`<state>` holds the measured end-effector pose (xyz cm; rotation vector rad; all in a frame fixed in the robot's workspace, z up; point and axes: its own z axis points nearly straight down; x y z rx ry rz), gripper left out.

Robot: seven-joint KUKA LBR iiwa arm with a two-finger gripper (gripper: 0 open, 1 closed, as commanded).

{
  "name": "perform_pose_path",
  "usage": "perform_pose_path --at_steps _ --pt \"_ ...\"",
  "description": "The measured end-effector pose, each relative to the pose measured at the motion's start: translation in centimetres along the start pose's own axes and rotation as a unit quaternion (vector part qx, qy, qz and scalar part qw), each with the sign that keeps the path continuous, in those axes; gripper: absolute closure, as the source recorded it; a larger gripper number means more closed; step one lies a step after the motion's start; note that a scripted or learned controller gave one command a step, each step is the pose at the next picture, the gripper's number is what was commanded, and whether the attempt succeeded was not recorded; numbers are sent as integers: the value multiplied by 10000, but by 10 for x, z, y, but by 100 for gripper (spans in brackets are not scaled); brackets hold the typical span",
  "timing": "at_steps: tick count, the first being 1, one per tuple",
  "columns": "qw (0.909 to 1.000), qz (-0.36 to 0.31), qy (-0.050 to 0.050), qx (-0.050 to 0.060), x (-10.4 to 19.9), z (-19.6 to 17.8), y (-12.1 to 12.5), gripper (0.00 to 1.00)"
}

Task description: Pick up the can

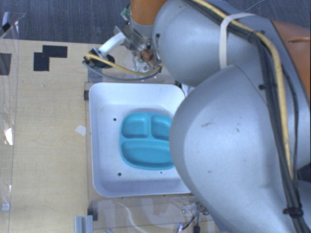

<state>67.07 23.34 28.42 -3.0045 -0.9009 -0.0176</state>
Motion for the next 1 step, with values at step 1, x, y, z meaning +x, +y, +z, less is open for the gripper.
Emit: perform_pose_path --at_steps 1 --pt "10000 7 27 4 1 -12 2 100"
